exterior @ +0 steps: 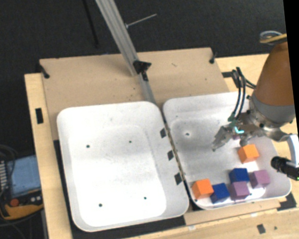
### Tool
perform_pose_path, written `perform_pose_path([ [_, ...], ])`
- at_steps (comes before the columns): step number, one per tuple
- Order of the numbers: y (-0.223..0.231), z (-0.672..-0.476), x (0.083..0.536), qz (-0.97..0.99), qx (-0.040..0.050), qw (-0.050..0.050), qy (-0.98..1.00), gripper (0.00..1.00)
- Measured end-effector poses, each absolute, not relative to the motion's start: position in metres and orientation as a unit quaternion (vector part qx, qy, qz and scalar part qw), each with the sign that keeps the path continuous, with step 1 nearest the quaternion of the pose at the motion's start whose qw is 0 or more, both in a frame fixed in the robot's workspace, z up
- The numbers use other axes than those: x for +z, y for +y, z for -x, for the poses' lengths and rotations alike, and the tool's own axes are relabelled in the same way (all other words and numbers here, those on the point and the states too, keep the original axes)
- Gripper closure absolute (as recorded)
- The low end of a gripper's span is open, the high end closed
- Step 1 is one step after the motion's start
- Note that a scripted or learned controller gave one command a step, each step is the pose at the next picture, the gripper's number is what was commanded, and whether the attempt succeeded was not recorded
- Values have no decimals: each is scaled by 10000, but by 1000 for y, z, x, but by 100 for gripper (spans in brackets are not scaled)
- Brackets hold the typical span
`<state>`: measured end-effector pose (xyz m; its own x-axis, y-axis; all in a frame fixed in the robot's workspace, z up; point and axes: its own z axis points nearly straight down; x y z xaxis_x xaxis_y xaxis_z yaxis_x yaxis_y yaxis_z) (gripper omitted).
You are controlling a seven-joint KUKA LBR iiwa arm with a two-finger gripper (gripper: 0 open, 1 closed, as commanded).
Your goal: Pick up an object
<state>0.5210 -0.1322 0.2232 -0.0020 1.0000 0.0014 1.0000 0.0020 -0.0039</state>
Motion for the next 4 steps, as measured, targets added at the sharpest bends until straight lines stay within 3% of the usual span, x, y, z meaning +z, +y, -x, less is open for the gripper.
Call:
perform_pose_path([
  [1, -133, -522, 225, 7075, -8, -5, -7067, 0],
  [3, -136, -512, 117, 7075, 17, 15, -7067, 0],
  [4, -137, -513, 98, 7080, -2, -12, -7062, 0],
])
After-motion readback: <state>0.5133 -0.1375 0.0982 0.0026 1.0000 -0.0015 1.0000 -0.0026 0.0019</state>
